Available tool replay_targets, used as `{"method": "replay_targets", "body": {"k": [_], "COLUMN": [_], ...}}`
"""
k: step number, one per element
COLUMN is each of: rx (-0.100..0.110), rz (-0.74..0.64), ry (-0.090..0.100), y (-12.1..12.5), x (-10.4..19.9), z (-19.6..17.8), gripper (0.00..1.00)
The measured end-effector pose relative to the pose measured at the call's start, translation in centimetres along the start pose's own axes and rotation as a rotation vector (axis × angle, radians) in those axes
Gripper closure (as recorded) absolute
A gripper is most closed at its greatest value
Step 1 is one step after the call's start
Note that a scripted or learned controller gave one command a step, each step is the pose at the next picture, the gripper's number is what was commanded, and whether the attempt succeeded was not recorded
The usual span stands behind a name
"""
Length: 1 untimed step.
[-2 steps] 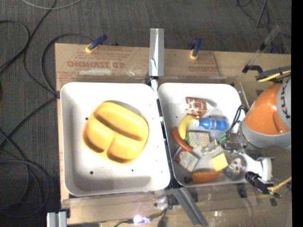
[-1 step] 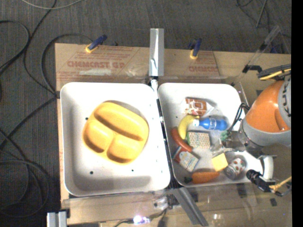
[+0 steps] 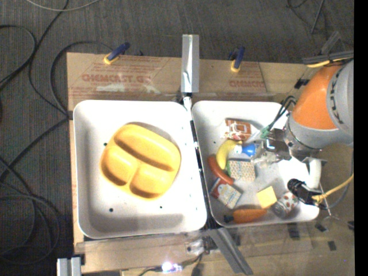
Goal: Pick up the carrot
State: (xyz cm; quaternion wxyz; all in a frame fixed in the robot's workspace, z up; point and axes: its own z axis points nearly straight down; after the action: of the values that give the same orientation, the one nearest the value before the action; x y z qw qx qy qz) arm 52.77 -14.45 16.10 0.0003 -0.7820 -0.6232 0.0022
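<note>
Carrot [image 3: 250, 214] lies at the front edge of the right bin [image 3: 202, 125], beside a yellow block [image 3: 265, 197], well below and left of the gripper [image 3: 269, 152], which hangs over the bin's middle near a blue-capped item [image 3: 248, 150]; whether it is open or closed cannot be told. Left bin [image 3: 86, 211] holds a yellow moulded tray [image 3: 141, 160]. Red lettering on the cardboard [image 3: 115, 79] reads partly "CHEMCAST". Cables [image 3: 34, 68] cross dark carpet [image 3: 144, 16].

Left bin [image 3: 86, 211]: a yellow divided tray [image 3: 141, 160].
Right bin [image 3: 201, 119]: carrot [image 3: 250, 214] at near edge, amid small items.
Tool [image 3: 270, 152]: over right bin's clutter, apart from carrot.
</note>
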Motion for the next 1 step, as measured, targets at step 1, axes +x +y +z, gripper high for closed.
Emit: {"method": "replay_targets", "body": {"k": [1], "rx": [0.000], "rz": [0.001], "ry": [0.000], "y": [0.00], "x": [-0.02], "z": [0.00], "gripper": [0.00]}}
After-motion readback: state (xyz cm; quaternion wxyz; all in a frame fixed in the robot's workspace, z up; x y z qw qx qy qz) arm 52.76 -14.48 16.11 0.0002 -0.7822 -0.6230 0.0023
